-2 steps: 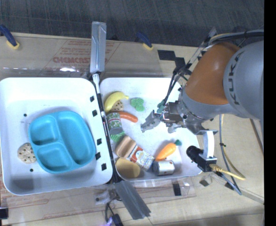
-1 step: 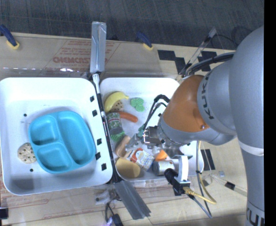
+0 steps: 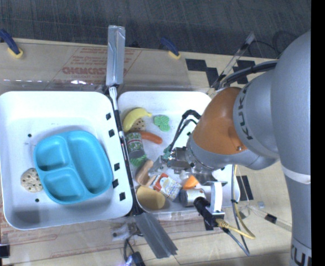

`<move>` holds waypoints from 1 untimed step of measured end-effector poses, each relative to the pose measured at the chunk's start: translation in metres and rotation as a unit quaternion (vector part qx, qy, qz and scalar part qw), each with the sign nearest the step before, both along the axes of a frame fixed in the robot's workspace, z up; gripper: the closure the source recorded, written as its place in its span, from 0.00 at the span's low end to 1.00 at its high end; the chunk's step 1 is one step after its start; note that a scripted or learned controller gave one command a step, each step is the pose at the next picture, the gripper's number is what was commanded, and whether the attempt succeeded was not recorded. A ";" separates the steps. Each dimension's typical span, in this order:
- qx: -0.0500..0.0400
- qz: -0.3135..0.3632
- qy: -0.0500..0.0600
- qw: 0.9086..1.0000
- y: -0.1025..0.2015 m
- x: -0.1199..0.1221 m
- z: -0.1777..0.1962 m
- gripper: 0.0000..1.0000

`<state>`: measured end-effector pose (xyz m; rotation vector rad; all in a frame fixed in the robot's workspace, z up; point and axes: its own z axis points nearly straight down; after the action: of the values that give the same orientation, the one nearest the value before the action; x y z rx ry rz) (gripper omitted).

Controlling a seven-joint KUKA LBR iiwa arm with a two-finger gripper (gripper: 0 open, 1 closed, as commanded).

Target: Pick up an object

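Over the right bin [image 3: 151, 100], low among the clutter: gripper [image 3: 176, 162] hanging just right of the sausage-shaped toy [image 3: 144, 171], long axis slanting up-right. Orange carrot [image 3: 150, 137] farther up-left. Fingers hidden under the wrist; apart or together, cannot tell.

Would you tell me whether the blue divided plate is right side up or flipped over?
Right side up: the blue divided plate lies in the left bin with its three compartments facing upward.
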<state>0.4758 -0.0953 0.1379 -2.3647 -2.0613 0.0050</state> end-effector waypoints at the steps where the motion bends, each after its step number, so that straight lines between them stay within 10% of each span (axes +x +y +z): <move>1: 0.000 -0.024 -0.005 1.000 -0.011 0.052 -0.042 0.00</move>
<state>0.5283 -0.1067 0.0963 -2.4199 -2.0083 -0.0073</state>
